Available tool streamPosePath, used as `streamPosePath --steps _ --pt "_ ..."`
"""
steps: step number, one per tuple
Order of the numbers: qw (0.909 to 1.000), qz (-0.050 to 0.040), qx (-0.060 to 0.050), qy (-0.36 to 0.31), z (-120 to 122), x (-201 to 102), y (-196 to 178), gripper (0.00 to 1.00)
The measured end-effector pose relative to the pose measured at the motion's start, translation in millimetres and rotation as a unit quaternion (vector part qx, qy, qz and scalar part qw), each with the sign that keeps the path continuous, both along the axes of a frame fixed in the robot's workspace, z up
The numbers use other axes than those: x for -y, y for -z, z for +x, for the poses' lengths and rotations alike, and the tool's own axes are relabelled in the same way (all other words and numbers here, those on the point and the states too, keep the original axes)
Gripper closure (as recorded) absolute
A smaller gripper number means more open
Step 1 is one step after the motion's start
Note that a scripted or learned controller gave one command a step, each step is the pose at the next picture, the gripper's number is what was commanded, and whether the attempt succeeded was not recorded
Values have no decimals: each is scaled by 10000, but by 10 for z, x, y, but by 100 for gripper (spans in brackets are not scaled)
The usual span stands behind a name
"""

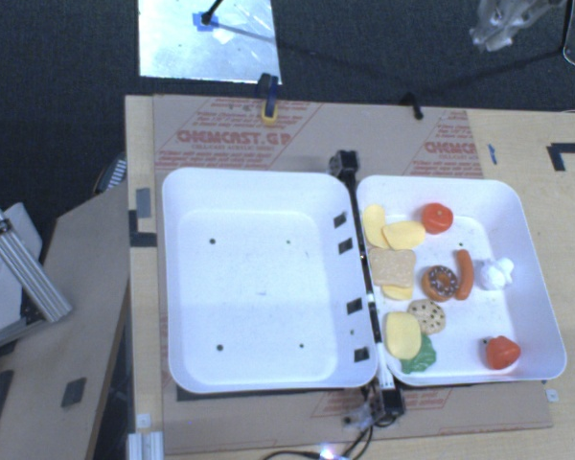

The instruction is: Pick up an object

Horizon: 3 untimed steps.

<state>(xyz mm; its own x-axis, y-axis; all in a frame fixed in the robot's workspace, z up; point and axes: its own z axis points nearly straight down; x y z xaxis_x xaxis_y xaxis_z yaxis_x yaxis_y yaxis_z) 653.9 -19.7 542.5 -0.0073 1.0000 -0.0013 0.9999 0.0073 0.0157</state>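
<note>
Tomato [437, 218] sits in right bin [532, 247], back among toy foods. Hand [503, 17] hovers high, well behind bin; tomato lies forward and slightly left. Hand's grip state: cannot tell.

You are looking at an evenly lit scene, bright enough that nothing is lost in darkness. The two white bins [259, 286] come out almost overexposed, so their inner surfaces show little texture. A shiny metal plate [209, 25] in the upper left of the frame throws back a pale glare. Shadows are soft and short, hugging the small items in the right bin. The hand [506, 15] in the upper right corner is smeared and hazy, clearly softer than the rest. Overall sharpness is modest, and the desk's red print reads slightly fuzzy.
</note>
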Motion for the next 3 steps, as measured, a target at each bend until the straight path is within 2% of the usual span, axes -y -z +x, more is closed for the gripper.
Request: streamPosePath --steps 1,2,3 --pt "9999 12 -124 3 -72 -327 1546 100" --pt "10000 10 -40 3 155 -684 709 100" --pt "10000 10 -42 6 146 -846 182 100"
